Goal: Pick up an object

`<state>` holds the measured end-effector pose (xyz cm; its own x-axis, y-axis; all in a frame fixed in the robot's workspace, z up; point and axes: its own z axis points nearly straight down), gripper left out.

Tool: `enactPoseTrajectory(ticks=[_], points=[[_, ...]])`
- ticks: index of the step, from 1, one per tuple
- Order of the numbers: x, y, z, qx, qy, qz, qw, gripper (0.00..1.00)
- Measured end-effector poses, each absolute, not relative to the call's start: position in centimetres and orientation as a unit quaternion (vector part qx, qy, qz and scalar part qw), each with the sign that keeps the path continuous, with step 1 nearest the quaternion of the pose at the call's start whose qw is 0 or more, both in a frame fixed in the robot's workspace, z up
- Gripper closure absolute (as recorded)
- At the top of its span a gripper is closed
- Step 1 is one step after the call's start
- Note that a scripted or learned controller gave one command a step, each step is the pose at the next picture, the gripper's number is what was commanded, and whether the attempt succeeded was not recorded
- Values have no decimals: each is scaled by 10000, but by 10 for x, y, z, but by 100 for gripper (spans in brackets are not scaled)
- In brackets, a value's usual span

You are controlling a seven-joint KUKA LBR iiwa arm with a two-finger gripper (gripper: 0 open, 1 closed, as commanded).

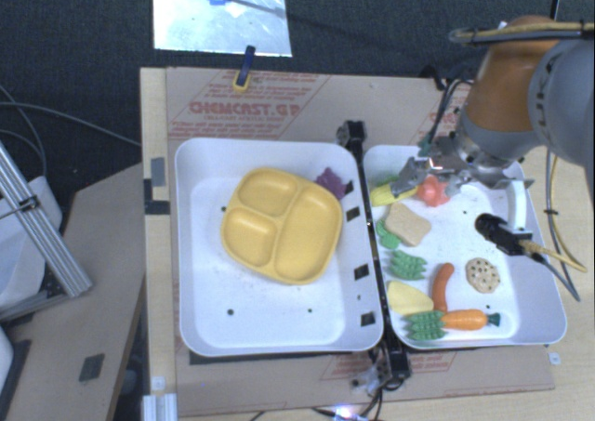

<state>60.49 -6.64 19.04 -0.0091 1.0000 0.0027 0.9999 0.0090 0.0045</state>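
Reaching in from 3 o'clock, with the gripper point(416, 176) set low at 11 o'clock in the right bin point(535, 306), down among the toy food crowded there. Cannot tell whether spread or pressed together: too small and blurred against the clutter. No sign of anything pinched.

Likely aimed at the red piece point(431, 193), lying at the gripper's 5 o'clock, touching or just beside it; cannot tell which. Probably favoured for having bare floor at its 3 o'clock, leaving room to close in.

Hemmed at the gripper's 8 o'clock by a yellow piece point(384, 193) and at its 6 o'clock by a tan slab point(407, 223), both near enough to be nudged or caught by mistake.

Toward 5 and 6 o'clock of the bin: cookie point(482, 274), sausage point(442, 285), carrot point(463, 320), well apart from the gripper and so no hindrance. Off at 9 o'clock, in the left bin point(200, 317), a plate point(279, 224), out of play.

Judged as the approach or grasp step, with no lift yet.
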Motion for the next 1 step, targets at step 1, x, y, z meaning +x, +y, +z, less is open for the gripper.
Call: enactPoseTrajectory(ticks=[1], points=[[557,-91,80,7082,7060,-11,-26,0]])
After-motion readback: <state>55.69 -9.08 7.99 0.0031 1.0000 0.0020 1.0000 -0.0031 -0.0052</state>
